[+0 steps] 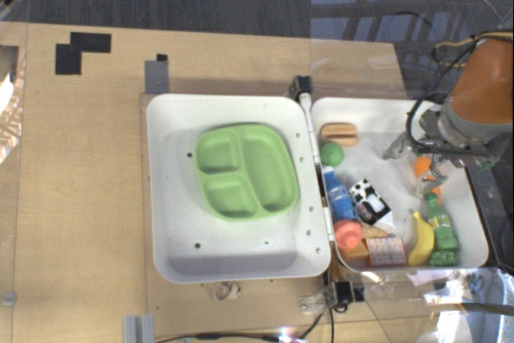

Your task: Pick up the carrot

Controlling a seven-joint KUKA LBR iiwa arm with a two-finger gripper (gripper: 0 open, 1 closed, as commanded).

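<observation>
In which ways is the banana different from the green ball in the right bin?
Colour: the banana is yellow, the green ball is green.
Shape: the banana is long and curved, the green ball is round.
Place: the banana lies near the front of the right bin, beside a green toy; the green ball sits further back, just in front of the hot dog.
Both rest in the right bin, apart from the gripper.

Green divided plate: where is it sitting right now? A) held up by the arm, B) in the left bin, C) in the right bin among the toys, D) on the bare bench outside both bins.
B: the green divided plate lies flat in the middle of the left bin, while the toy food such as the banana sits in the right bin.
</observation>
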